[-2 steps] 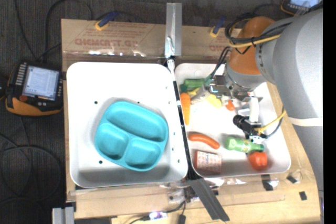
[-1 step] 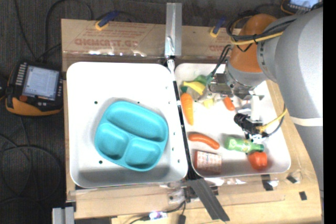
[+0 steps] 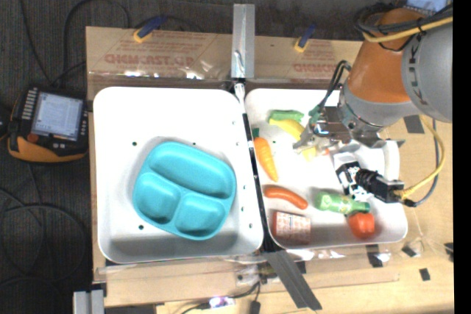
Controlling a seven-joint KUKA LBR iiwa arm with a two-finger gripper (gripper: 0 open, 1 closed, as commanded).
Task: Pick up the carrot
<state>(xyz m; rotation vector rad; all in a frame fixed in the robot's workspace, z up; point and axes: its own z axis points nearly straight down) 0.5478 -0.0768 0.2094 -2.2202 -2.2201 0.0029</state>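
The carrot is orange with a small green top. It lies along the left wall of the right bin, pointing toward the near side. My gripper hangs over the middle of that bin, a little to the right of the carrot and apart from it. It is just above a yellow toy fruit. Nothing is visibly held in it.
A green toy vegetable lies at the back of the right bin. A red sausage-shaped toy, a can, a green piece and a red tomato lie at its front. The left bin holds a blue divided tray.
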